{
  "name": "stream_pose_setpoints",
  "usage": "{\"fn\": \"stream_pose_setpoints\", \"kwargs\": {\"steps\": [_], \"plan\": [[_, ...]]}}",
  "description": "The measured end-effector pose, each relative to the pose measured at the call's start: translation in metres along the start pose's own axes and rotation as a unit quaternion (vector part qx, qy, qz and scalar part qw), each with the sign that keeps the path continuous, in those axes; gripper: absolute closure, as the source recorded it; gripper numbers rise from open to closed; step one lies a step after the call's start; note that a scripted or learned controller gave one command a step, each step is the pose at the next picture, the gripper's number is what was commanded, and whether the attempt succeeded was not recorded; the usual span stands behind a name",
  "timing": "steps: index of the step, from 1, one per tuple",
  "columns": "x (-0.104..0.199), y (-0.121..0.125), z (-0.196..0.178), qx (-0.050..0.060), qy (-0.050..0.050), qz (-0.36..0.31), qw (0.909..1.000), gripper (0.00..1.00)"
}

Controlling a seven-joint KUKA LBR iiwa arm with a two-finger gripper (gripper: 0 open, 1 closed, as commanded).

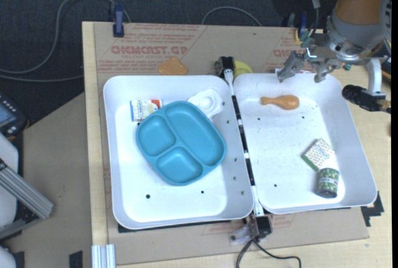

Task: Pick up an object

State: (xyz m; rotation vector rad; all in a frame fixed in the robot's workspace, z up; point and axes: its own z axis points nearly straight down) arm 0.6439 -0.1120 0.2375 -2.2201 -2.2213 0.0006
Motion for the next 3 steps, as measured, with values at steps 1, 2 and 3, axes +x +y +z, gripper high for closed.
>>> {"fn": "stream_pose_setpoints", "kwargs": {"steps": [1,2,3], "plan": [[-0.016,0.021,0.131,-0.011,-0.005,0.0,0.9999,0.0],[-0.014,0.016,0.13,-0.003,-0.001,0.0,1.0,1.0],[0.063,-0.058,0.048,0.001,0.002,-0.003,1.0,1.0]]}}
